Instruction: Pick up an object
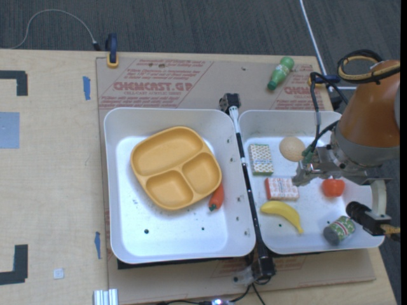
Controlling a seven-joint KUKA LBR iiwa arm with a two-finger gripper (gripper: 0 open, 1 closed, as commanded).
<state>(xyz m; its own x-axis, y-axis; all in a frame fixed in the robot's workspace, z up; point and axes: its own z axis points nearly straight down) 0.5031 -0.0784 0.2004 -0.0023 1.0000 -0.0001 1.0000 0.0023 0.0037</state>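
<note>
Near edge of right bin (318,250): can (339,230) and banana (283,214) lying apart, untouched. Hand (308,169) poised low between pink packet (281,188) and tomato (332,187) — crowded spot, so a neighbour could be nudged or a grasp closed on nothing. Hand state cannot be told; nothing seen pinched. Tomato partly covered by wrist. Farther: green-white box (261,158), egg (292,148). Green bottle (280,73) on tabletop beyond bins — likely out of play.

arm (372,122): reaching in from right, bent downward; hand (306,169): low, pointing left
</note>
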